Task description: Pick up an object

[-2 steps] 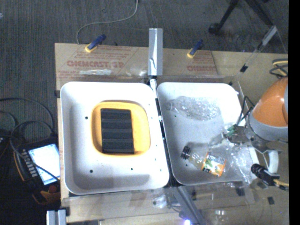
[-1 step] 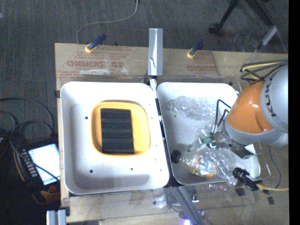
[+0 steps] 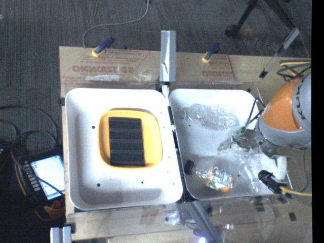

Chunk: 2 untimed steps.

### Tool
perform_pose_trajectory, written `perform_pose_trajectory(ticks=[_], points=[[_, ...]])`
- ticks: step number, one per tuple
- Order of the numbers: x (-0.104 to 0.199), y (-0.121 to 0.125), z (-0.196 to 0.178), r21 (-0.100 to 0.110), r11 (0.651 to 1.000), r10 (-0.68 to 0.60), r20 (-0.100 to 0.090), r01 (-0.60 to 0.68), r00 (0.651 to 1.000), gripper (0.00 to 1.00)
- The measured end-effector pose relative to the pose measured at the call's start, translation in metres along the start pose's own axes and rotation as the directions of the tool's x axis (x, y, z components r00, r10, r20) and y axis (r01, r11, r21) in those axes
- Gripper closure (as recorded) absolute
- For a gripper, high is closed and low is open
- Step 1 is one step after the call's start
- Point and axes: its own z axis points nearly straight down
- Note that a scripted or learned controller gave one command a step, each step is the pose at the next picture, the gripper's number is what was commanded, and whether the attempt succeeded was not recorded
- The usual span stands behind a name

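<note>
Overhead slanted view of a bench with two shallow white bins side by side. The right bin [image 3: 212,97] is the landmark here.

Inside the right bin lie three pickable things: a clear crumpled plastic bottle [image 3: 210,116] toward its far side, a small bottle with an orange label and dark cap [image 3: 212,177] near its front edge, and a wad of clear plastic wrap [image 3: 248,163] toward its right side.

The grey arm with its orange band [image 3: 286,113] hangs over the right bin's right edge. The gripper [image 3: 242,138] appears to sit low over the wrap, but its tips blend into the clear plastic, so whether it is apart or together cannot be told, and nothing can be seen held.

Likely risks: clear film is thin and slippery, so a grasp may close on nothing or drag the wrap aside. The bin's right wall sits close to the arm and may crowd the approach.

Left of the right bin sits the left bin [image 3: 81,115], holding a yellow tray [image 3: 105,135] with a black ridged block [image 3: 126,142] in it, well apart from the arm. Beyond the right bin, two blue-and-yellow clamps [image 3: 103,46] grip the board.
</note>
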Motion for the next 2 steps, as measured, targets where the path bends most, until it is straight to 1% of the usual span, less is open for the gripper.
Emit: perform_pose_trajectory(ticks=[1,2], points=[[-0.0163,0.0334,-0.0445,0.017,0.999,0.027,0.005,-0.027,1.000,0.00],[-0.0161,0.0333,-0.0529,0.019,0.999,0.026,0.008,-0.026,1.000,1.00]])
